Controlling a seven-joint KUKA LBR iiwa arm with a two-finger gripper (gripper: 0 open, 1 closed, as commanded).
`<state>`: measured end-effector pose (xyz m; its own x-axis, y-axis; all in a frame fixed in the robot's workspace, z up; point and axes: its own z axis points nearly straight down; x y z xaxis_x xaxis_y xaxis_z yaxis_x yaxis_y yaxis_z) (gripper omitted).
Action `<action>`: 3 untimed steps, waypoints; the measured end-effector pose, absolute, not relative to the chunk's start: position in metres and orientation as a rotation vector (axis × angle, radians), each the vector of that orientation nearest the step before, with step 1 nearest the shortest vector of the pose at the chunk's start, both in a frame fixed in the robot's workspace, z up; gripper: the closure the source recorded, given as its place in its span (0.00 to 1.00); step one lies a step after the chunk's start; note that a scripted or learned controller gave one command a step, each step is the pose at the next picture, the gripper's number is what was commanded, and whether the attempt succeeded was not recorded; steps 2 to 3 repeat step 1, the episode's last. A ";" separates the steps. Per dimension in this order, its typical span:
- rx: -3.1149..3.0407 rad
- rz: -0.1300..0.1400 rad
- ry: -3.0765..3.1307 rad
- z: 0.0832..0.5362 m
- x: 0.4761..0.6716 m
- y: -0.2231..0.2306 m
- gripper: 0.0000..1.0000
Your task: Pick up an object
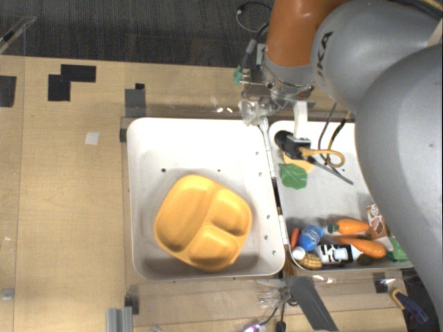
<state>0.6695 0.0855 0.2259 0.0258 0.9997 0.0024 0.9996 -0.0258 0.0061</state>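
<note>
You see a large yellow pepper-shaped toy [202, 220] lying in the left bin [149, 137], well apart from the hand [257, 111], which hangs over the rim between bins. The right bin [346, 196] holds a green piece [293, 176], carrots [360, 237] and a dark bottle [337, 253]; whether the hand is spread, you cannot tell.

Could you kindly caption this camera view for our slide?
KUKA arm's tool above divider; yellow tray in left bin.

Two shallow white bins stand side by side on a light wooden bench [62, 206]: the left bin [142, 185] and the right bin [346, 192], touching along a shared edge. Black markers [69, 80] lie on the bench's far left.
</note>
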 end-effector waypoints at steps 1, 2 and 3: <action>2.324 0.010 2.106 0.356 0.667 0.007 1.00; 2.324 0.010 2.106 0.356 0.667 0.007 1.00; 2.324 0.010 2.106 0.356 0.667 0.007 1.00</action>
